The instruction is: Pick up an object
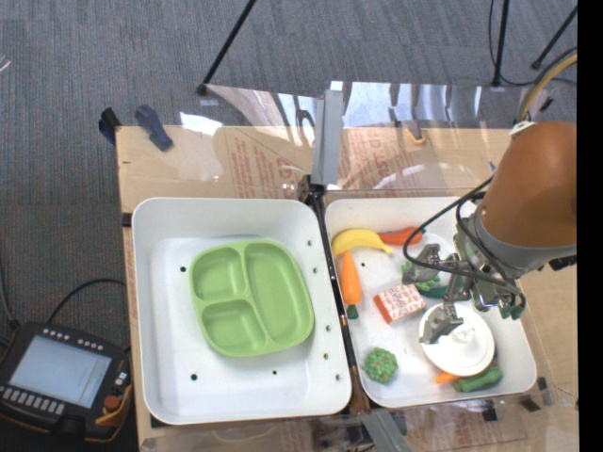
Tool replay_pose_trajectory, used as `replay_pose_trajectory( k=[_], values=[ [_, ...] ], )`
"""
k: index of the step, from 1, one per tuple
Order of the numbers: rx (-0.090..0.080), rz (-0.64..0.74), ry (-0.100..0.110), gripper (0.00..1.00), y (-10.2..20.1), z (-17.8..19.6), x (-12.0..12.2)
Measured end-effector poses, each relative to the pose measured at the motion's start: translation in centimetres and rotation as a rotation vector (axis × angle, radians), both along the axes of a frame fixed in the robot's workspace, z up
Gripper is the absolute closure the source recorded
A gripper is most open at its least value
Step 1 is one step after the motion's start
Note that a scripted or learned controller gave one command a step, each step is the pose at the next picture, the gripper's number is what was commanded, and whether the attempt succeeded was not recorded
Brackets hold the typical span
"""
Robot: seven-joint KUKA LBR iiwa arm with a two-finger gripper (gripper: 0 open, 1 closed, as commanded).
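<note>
The end effector (450, 311) was seen low in the right bin (524, 347), over a white dish (464, 348); its state could not be told. The dish was judged light, stiff, slippery, best gripped at its rim.

2 white bins (151, 252) sit on the bench. The divided plate (251, 297) is light green. The banana (360, 241) is yellow, the carrot (350, 279) orange, the small box (399, 302) red and white, the broccoli (381, 364) green, the round dish (464, 350) white.
</note>
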State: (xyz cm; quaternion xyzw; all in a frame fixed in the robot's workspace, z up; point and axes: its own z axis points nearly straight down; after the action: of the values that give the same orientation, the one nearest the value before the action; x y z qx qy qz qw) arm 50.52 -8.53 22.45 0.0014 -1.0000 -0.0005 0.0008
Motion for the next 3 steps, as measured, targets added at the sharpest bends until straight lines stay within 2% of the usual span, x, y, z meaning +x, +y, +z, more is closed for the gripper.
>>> replay_pose_trajectory(
  k=[1, 2, 3],
  values=[
    [0.001, -0.118, 0.01, 0.0, -0.3, -10.3, 4.8],
    [0.0, -0.236, 0.003, 0.0, 0.0, -13.9, 6.0],
    [-0.001, -0.23, -0.001, 1.0, 0.1, -12.7, 6.2]
  ],
)
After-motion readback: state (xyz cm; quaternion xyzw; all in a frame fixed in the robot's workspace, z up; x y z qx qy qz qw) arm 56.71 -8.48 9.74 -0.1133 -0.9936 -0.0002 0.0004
